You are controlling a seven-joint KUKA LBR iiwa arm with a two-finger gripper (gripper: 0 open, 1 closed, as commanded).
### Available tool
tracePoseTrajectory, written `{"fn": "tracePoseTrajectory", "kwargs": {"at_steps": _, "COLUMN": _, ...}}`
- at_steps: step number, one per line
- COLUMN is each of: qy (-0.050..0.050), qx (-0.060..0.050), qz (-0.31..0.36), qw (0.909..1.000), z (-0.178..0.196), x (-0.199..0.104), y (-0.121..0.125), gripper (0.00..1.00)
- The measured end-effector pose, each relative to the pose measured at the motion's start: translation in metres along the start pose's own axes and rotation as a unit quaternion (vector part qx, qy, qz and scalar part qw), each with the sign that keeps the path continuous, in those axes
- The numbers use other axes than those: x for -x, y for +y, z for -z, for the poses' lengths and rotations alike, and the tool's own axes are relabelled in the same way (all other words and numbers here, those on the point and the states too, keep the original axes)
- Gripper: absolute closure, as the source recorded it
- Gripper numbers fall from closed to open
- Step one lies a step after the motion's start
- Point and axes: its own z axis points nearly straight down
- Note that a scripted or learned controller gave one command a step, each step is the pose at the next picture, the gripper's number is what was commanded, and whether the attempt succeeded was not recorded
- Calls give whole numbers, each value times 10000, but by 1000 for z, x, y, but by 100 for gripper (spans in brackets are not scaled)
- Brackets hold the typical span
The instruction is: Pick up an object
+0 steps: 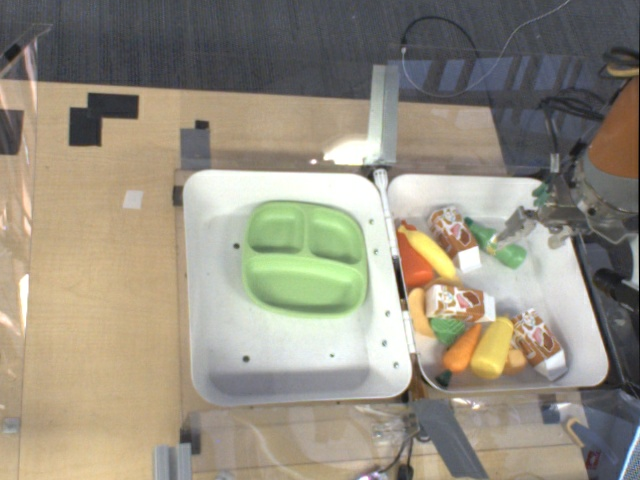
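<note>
The right bin (570, 278) holds a pile of toy foods. Among them are a yellow banana (432, 253) on a red-orange piece (410, 265), a small white block (468, 260), a carrot (462, 347) and a yellow bottle (492, 348). Three printed brown-and-white cartons lie at the top (448, 226), the middle (462, 303) and the lower right (538, 341). A green piece (503, 252) lies near the bin's upper middle. My gripper (535, 223) hangs over the bin's upper right, just up and right of that green piece, with nothing visibly held.
The left bin (215, 298) carries a green divided plate (303, 258). A metal post (384, 108) stands behind the seam between the bins. Black cables (440, 28) run across the dark floor at the back. The arm's orange band (615, 133) sits at the right edge.
</note>
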Motion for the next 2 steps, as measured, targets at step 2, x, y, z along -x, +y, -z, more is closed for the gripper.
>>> {"fn": "tracePoseTrajectory", "kwargs": {"at_steps": 2, "qy": -49, "qx": 182, "qz": -418, "qw": 9989, "z": -84, "x": -5, "y": 39, "gripper": 0}}
